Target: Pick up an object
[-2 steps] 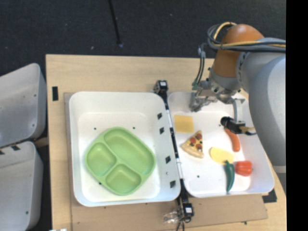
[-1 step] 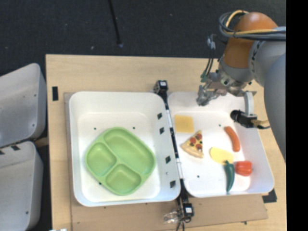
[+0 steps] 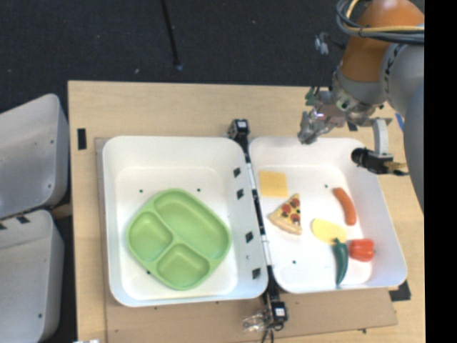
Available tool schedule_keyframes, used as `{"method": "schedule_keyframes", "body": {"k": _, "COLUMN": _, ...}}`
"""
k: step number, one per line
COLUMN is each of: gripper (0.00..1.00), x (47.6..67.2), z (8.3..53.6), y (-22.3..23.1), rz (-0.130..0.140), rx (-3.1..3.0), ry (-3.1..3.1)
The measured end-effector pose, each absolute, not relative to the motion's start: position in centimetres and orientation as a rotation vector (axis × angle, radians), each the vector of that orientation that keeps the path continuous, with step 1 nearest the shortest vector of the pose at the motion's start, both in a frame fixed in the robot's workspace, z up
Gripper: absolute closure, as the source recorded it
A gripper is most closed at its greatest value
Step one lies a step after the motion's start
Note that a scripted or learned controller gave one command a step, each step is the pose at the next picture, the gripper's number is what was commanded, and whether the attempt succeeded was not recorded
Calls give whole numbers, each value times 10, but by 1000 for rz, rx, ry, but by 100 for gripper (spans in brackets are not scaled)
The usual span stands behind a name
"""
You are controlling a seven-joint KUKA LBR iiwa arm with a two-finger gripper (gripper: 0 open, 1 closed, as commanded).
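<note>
Your hand [image 3: 308, 136] hangs over the far rim of the right bin [image 3: 389, 213]; whether it is wide or narrow, you cannot tell. Nothing sits between its tips. Below it in that bin: yellow cheese square [image 3: 273, 184] nearest, pizza slice [image 3: 288, 214] just beyond, sausage [image 3: 345, 204] to the right, then yellow slice [image 3: 328, 230], red pepper [image 3: 361, 249] and green chili [image 3: 340, 261] at the near edge. Left bin [image 3: 114, 191] carries a green divided plate [image 3: 178, 239]. Bench [image 3: 178, 109] is pale wood; dark floor behind.
</note>
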State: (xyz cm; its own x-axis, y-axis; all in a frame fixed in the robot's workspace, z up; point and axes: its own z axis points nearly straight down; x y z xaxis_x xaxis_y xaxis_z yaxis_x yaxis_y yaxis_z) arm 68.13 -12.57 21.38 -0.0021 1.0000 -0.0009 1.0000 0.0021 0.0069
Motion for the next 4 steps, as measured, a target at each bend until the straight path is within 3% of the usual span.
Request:
{"method": "schedule_keyframes", "body": {"k": 1, "gripper": 100, "x": 685, "z": 280, "y": -126, "rz": 8, "rx": 2212, "ry": 2219}}
{"method": "schedule_keyframes", "body": {"k": 2, "gripper": 100, "x": 669, "z": 274, "y": -78, "rz": 0, "rx": 2216, "ry": 2227}}
{"method": "schedule_keyframes", "body": {"k": 4, "gripper": 100, "x": 610, "z": 280, "y": 8, "rz": -1, "rx": 2217, "ry": 2228}}
